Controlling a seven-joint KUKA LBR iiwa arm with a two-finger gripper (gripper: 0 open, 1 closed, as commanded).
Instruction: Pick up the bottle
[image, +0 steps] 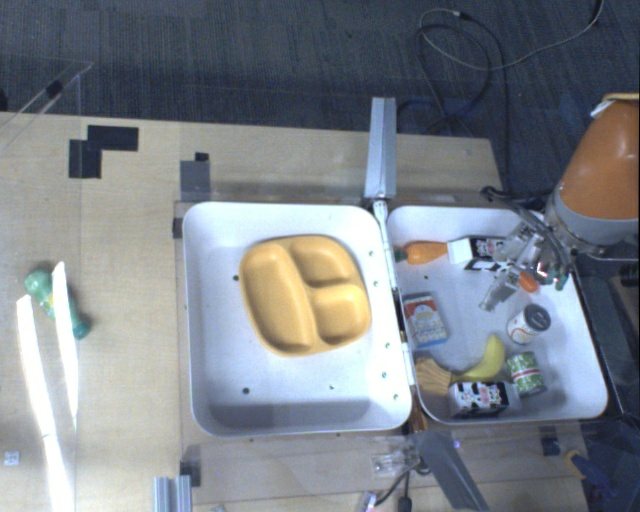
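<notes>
The arm's orange band (607, 160) sits at the far right, and the gripper (510, 280) hangs low over the right bin (590, 380), above its upper middle floor. Its fingers (495, 297) stand slightly apart with nothing between them, only bare white floor beneath. The bottle (440, 252), orange-bodied with a white end, lies on its side along the bin's back wall, near the bin's left corner, apart from the gripper and to its left. Just beside the bottle's white end, a small black-and-white package (487, 250) rests by the back wall. A red-and-white packet (427, 320) lies flat toward the bin's left wall. A banana (487, 358) curves near the front, a green can (525, 372) just beside it, a round cup (527, 323) above that. The left bin (210, 400) holds a yellow divided tray (303, 293).
</notes>
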